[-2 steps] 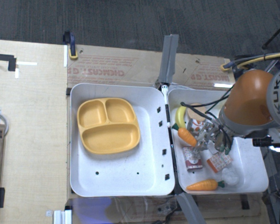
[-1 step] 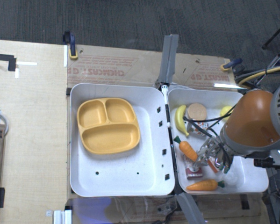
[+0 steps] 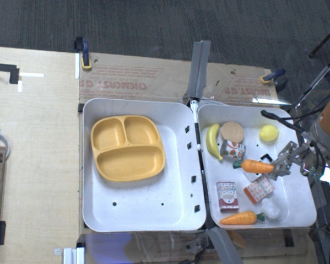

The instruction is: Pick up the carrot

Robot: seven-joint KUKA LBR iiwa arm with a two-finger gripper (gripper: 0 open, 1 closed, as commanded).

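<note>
Two toy carrots lie in the right bin [image 3: 309,213]. The upper carrot [image 3: 255,166] lies roughly level across the bin's middle, with its green end pointing left. The lower carrot [image 3: 237,218] rests near the front wall, its green end pointing right. My gripper [image 3: 280,165] reaches in from the right and sits right at the upper carrot's right tip, touching or nearly touching it. Its metal parts overlap the carrot's end, so I cannot make out a grip.
The right bin also holds a banana [image 3: 212,141], a can [image 3: 232,140], a lemon [image 3: 269,133], a red box [image 3: 227,195], a small packet [image 3: 259,189] just below the gripper and a clear wrapper [image 3: 271,209]. A yellow divided plate [image 3: 129,148] lies in the left bin [image 3: 150,210].
</note>
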